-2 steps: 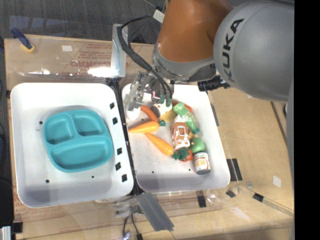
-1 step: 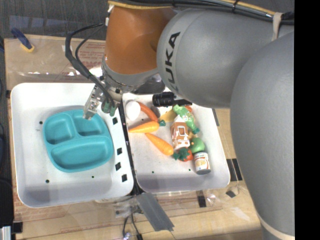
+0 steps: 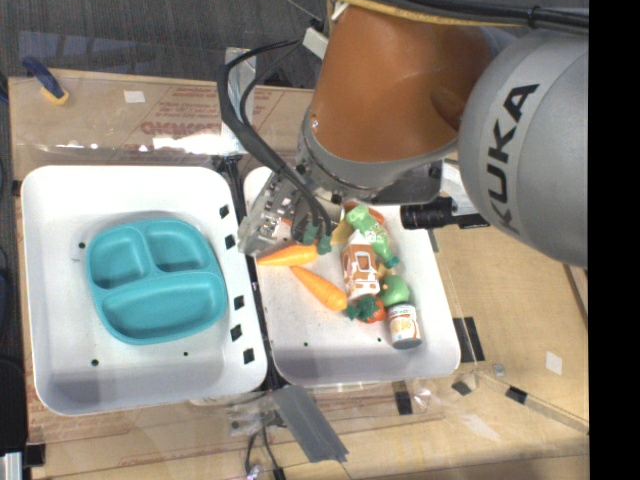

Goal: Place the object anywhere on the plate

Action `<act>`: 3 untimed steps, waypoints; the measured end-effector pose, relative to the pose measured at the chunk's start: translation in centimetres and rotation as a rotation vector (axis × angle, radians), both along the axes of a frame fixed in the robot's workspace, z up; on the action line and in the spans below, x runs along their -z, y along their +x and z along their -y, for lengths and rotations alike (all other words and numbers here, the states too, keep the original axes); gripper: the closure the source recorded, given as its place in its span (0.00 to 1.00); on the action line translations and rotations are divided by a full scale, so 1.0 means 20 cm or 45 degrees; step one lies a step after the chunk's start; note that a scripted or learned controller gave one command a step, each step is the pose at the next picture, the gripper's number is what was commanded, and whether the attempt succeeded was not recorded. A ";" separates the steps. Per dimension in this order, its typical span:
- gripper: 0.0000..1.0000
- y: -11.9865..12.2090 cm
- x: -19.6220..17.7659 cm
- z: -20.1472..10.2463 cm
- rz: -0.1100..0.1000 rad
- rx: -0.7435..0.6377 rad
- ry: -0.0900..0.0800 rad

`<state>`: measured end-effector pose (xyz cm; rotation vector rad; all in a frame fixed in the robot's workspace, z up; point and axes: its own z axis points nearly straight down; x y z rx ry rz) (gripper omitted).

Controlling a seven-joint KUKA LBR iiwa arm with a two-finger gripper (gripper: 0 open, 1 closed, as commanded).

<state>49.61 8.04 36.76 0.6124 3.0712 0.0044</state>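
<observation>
A teal plate (image 3: 155, 278) with three compartments lies in the left bin (image 3: 45, 268). Toy food lies in a heap in the right bin (image 3: 330, 363): two orange carrots (image 3: 288, 255) (image 3: 320, 286), an orange-and-white bottle (image 3: 360, 268), a small jar (image 3: 403, 326) and green pieces (image 3: 395, 290). My gripper (image 3: 264, 230) hangs low over the right bin's left edge, just above and left of the upper carrot. I see nothing clearly held in it. The big orange wrist hides the back of the right bin.
A black divider strip (image 3: 243, 298) with white marks runs between the two bins. Black cables (image 3: 240, 118) loop down from the arm to the gripper. Cardboard and a clear sheet (image 3: 150, 118) lie behind the left bin.
</observation>
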 end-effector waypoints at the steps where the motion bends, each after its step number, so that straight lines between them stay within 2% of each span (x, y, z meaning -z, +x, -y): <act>1: 1.00 -0.10 0.27 -0.31 -0.014 0.030 -0.002; 2: 1.00 -0.11 1.04 -0.57 -0.026 -0.224 -0.006; 3: 1.00 -0.10 1.38 -0.69 -0.013 -0.224 -0.002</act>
